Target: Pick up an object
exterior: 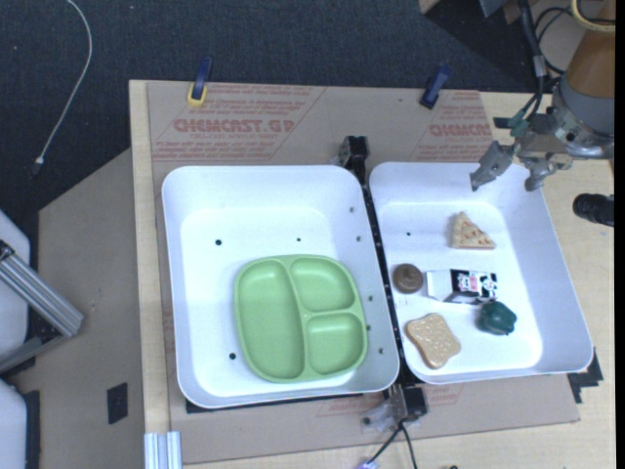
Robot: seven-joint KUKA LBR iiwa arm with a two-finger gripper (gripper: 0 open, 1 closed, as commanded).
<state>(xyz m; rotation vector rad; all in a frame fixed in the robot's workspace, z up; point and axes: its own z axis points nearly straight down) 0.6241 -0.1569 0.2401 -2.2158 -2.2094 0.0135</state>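
Observation:
The right bin holds several small objects: a tan wedge like a pizza slice, a brown round piece, a black-and-white packet, a dark green lump and a toast-shaped slice. My gripper hangs over the far right corner of that bin, above and behind the wedge. Its two fingers are spread apart with nothing between them.
The left bin holds a green three-compartment plate. Black clips join the bins at the far and near ends. Blue clamps sit on the board's far edge. Cables lie at the upper right.

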